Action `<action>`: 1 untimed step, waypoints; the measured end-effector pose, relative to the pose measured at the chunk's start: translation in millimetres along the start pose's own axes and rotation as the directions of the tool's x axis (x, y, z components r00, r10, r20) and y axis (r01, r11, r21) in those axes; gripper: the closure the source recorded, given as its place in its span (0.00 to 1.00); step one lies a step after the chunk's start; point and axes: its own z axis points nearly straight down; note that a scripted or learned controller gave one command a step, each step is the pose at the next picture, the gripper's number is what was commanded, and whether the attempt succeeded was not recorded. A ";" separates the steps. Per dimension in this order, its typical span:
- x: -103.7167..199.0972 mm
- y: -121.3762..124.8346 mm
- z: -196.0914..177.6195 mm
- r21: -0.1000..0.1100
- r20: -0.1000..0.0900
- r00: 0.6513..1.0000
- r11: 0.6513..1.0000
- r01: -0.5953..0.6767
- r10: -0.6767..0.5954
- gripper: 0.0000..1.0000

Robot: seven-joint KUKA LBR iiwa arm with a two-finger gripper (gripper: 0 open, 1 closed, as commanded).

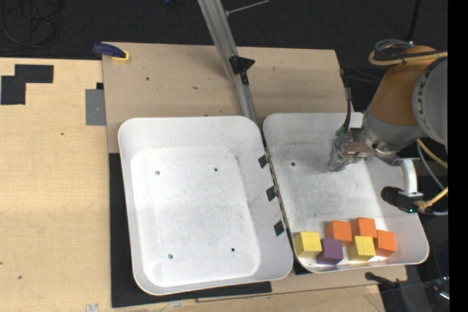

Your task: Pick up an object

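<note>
Six blocks (345, 239) lie well apart from the pincer (340, 157), toward the bin's (311, 135) near edge; it should descend over an outer block. Whether it is apart or together, I cannot tell.

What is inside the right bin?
In the right bin, six blocks cluster at the near edge: three orange, two yellow, one purple. The pincer hangs over its far part, covering the floor beneath.
</note>
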 end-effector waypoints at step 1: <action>-0.5 -0.1 -42.2 -0.006 0.001 1.000 1.000 0.002 -0.002 1.00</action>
